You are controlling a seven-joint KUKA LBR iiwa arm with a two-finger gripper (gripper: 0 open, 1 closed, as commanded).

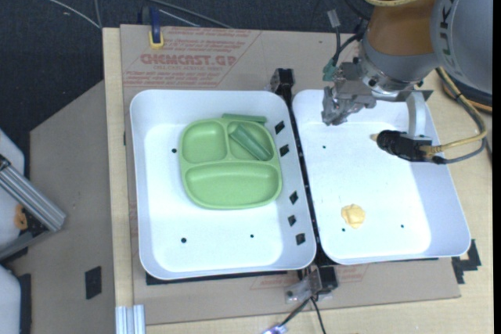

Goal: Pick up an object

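Observation:
A small yellow object (354, 215) lies on the floor of the right bin (423, 207), toward its near side. My gripper (335, 115) hangs over the far left corner of that bin, well away from the yellow object, with nothing visibly between its fingers. A green divided plate (227, 176) sits in the left bin (156, 199), and a darker green piece (250, 138) rests in its far right compartment.
A black clamp strip (291, 160) runs along the seam between the two bins. The bins rest on a cardboard sheet (196, 55) with red print. Cables trail across the dark floor behind the bench.

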